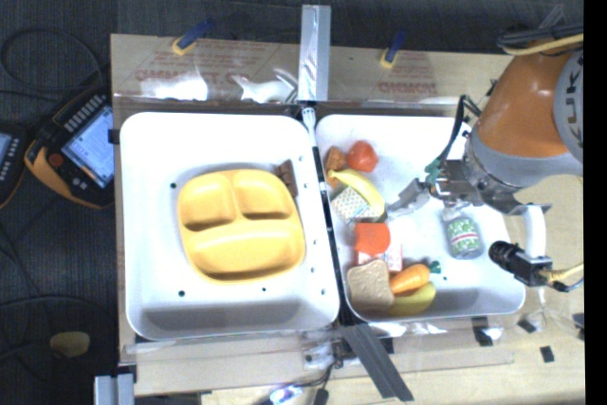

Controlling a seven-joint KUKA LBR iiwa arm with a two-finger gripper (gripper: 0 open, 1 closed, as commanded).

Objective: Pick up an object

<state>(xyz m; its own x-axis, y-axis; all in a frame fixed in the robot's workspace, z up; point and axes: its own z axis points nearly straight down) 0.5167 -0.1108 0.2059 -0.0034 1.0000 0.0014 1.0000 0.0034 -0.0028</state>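
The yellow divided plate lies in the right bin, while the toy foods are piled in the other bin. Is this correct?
Not quite. The camera view shows the yellow divided plate in the left bin; the toy foods, such as the carrot, are piled in the right bin.

Bright, even overhead light; white bins (142,299) glare slightly, overall image mildly soft.

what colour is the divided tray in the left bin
Yellow; the divided tray shows in the camera view.

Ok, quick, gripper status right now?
Gripper: over the right bin, beside the banana; nothing visibly held, and open or shut cannot be told from this view.
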